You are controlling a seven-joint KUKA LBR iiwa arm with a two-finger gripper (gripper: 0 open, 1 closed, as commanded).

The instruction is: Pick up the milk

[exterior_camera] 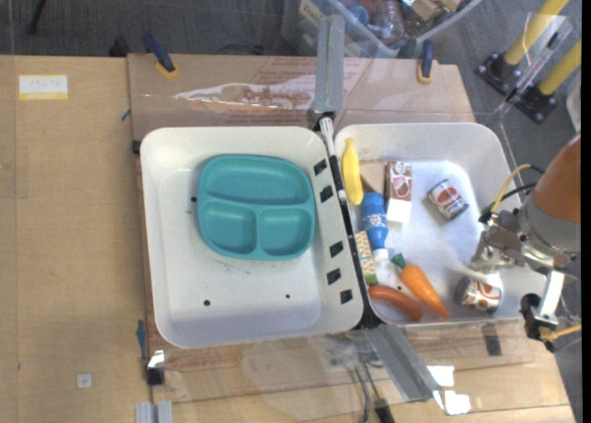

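End effector (487, 264) above can (480, 294) — right bin (480, 149) | milk (399, 190) well apart

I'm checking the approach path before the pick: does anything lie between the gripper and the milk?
Yes. The gripper sits at the right bin's right side; a small can lies roughly between it and the milk.

teal tray (256, 205) left bin | banana (351, 170), carrot (426, 289) right bin
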